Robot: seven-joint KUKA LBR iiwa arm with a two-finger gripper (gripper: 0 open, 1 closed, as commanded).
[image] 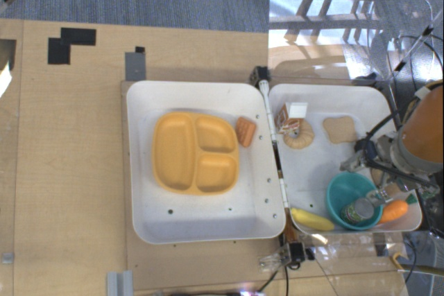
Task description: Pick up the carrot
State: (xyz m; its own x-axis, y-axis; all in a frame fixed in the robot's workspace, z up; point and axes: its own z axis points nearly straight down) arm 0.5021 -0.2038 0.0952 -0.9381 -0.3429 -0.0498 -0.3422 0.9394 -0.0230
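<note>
The orange carrot (395, 211) lies at the near right corner of the right bin (312, 173), just right of a teal bowl (345, 192). My gripper (386, 195) hangs low over that corner, right above the carrot and the bowl's right rim. The grey arm with its orange band (424, 132) comes in from the right and hides part of the bin's right side. From this angle I cannot make out whether anything is held.
A can (358, 210) sits in the teal bowl. A banana (312, 220) lies at the right bin's near edge. A toast slice (339, 129), a bagel (299, 139) and a small box (292, 117) lie at the back. The left bin (159, 211) bears a yellow divided plate (195, 152) and a brown pastry (245, 131).
</note>
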